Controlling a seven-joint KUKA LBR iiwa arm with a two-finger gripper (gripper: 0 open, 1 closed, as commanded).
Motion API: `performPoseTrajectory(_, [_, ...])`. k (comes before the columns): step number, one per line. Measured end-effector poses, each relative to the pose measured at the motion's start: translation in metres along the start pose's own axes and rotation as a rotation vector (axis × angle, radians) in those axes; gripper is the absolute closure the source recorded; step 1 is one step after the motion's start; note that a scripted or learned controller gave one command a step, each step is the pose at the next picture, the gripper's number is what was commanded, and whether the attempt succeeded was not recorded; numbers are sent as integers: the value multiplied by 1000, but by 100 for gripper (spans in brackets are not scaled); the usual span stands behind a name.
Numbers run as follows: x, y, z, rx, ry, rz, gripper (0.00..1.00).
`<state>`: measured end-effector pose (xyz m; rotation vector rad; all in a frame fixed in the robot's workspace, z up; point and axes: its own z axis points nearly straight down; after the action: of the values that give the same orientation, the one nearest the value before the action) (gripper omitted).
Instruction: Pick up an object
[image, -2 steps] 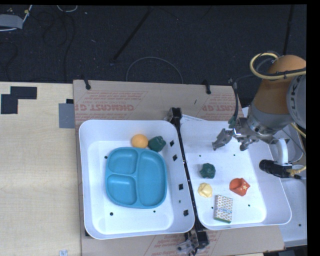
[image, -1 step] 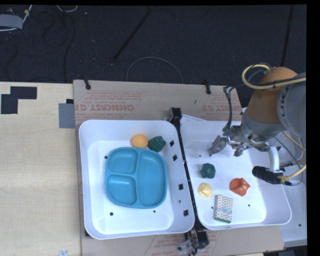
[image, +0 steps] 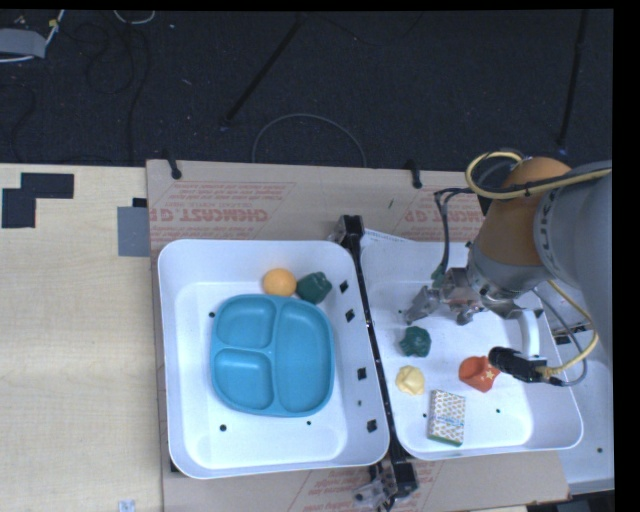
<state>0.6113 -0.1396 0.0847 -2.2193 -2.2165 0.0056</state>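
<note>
A: Where's the end effector?
B: Low in the right bin, just above the dark green object. I can't tell its state; nothing visibly held.
A: Advice?
B: Centre over that piece, clear of the yellow object, then descend straight.

Single fixed overhead camera, slanted down on both bins.

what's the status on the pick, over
Claw low in right white bin, above dark green toy lump. Nothing seen in its grip. Yellow toy, red toy close by.
</note>
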Motion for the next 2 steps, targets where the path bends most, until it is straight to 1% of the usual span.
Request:
performPoseTrajectory(1, [-1, 1, -13, -2, 0, 3, 100])
performPoseTrajectory(2, [4, -2, -75, -9, -1, -2, 100])
